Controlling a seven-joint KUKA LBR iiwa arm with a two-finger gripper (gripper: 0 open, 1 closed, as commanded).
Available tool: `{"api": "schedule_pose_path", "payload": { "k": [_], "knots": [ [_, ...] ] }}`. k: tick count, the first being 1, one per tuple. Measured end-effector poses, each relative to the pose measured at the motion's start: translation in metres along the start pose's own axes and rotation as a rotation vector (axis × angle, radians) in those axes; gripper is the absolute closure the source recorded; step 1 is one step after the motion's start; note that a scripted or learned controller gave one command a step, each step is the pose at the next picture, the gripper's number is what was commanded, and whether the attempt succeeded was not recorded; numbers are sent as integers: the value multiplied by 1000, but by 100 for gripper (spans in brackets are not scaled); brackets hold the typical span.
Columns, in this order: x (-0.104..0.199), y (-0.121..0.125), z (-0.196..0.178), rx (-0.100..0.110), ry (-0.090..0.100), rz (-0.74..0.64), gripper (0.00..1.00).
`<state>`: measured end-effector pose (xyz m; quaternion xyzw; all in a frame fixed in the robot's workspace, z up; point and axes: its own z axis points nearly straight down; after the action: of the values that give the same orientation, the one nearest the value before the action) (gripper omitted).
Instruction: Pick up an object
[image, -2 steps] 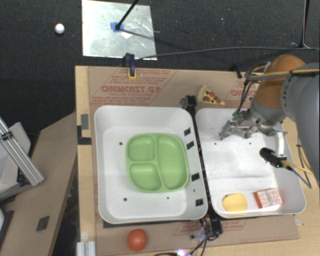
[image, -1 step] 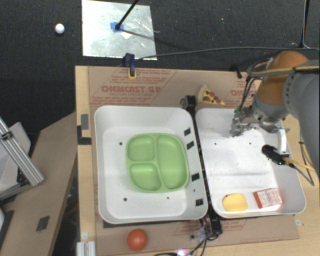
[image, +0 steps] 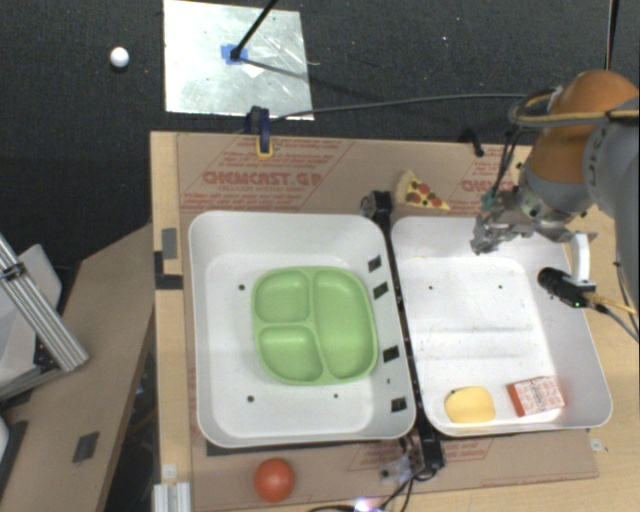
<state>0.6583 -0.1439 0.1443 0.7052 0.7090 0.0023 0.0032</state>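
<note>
Yellow lump (image: 469, 404) and red box (image: 535, 396) sat side by side at the right bin's (image: 500, 300) near edge. Gripper (image: 487, 238) hung over that bin's far edge, well apart from both, holding nothing; finger gap couldn't be read. Green tray (image: 313, 324) lay in the left bin (image: 215, 300).

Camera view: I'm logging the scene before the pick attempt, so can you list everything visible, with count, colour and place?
bins: 2, white, side by side on the bench
divided tray: 1, light green, middle of the left bin
yellow object: 1, rounded, near edge of the right bin
small carton: 1, red and white, right bin's near right corner
pizza slice toy: 1, yellow with red spots, on the board behind the bins
ball: 1, orange-red, on the board in front of the left bin
small ball: 1, white, dark surface at far left
gripper: 1, grey, over the right bin's far edge
</note>
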Motion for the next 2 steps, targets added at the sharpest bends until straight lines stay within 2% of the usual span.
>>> {"api": "schedule_pose_path", "payload": {
  "k": [1,2],
  "knots": [
    [-2,7,-65,-2,-1,-1,100],
    [-2,8,-87,2,0,-2,100]
  ]
}}
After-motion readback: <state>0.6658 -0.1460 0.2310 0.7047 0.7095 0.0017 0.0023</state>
